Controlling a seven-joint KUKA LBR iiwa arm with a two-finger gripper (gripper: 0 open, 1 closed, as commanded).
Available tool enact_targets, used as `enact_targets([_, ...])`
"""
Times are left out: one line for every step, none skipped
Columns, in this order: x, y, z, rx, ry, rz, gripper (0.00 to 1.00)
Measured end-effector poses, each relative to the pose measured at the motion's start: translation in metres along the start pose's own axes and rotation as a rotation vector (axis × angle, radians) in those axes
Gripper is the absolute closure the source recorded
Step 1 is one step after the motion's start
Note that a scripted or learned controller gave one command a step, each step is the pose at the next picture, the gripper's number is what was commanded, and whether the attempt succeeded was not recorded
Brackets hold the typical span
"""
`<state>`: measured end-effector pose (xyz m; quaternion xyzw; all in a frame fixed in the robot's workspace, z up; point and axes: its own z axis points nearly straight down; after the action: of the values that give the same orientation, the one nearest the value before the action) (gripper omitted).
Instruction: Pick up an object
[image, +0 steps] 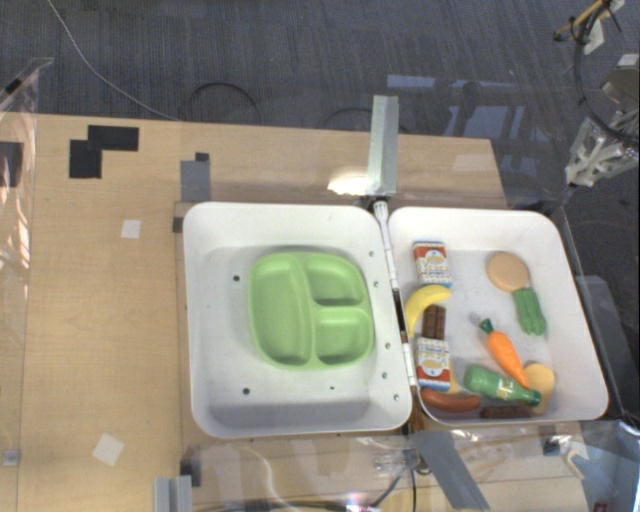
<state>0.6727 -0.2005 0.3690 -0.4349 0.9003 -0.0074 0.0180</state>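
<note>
The gripper (598, 158) hangs beyond the right bin's (562, 240) far corner; whether it is released or clenched cannot be told. A carrot (503, 351) and a banana (424, 303) lie in that bin.

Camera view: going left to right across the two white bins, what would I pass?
Green divided plate in the left bin → banana → carrot → green pickle, all three in the right bin.

My wooden tabletop (100, 330) carries black tape patches (100, 148) at its far left — a thin cable (110, 75) trails over the dark carpet (250, 50) beyond.
</note>
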Motion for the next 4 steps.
enact_targets([-0.003,-0.001,-0.014,0.009,-0.008,0.003,1.0])
enact_targets([-0.006,-0.002,-0.029,0.017,-0.017,0.007,1.0])
enact_targets([-0.008,-0.003,-0.044,0.027,-0.027,0.01,1.0])
enact_targets([-0.011,-0.003,-0.058,0.035,-0.036,0.013,1.0])
